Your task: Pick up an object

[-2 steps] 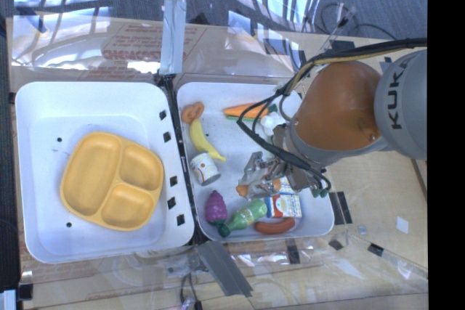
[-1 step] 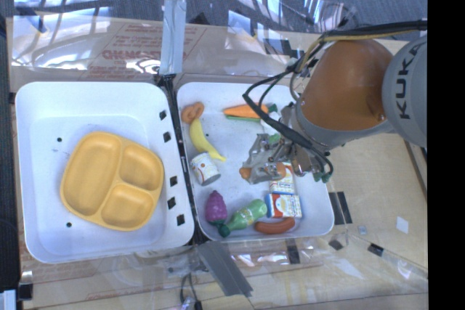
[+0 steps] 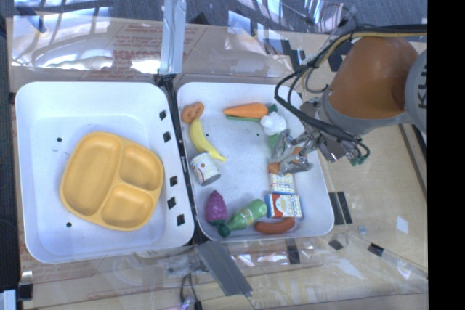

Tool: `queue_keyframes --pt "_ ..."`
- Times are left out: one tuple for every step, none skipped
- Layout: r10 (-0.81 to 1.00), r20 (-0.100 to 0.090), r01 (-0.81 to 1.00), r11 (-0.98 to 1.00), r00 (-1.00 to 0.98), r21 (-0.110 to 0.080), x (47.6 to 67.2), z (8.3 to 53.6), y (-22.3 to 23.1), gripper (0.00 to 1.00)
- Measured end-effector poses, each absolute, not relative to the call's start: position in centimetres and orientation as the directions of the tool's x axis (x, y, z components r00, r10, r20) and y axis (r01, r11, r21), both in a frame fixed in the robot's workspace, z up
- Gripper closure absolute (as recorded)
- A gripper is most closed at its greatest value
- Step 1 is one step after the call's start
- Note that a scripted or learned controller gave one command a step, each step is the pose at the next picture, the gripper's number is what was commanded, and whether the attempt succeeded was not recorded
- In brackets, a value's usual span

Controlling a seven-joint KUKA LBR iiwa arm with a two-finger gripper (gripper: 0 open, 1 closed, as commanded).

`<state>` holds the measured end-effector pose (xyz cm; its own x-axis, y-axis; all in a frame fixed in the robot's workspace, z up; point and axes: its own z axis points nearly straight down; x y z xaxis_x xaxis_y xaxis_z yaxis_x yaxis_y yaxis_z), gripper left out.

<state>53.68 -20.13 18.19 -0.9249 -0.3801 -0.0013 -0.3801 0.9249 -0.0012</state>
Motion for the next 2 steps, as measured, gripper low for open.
queue_keyframes --pt "-0.239 -0.006 -0.239 0.971 -0.971 -0.004 50.8 25.1 -16.2 1.00" --pt "-0.304 0.001 -0.304 0.953 -0.953 0.002 49.0 18.3 -12.3 1.00"
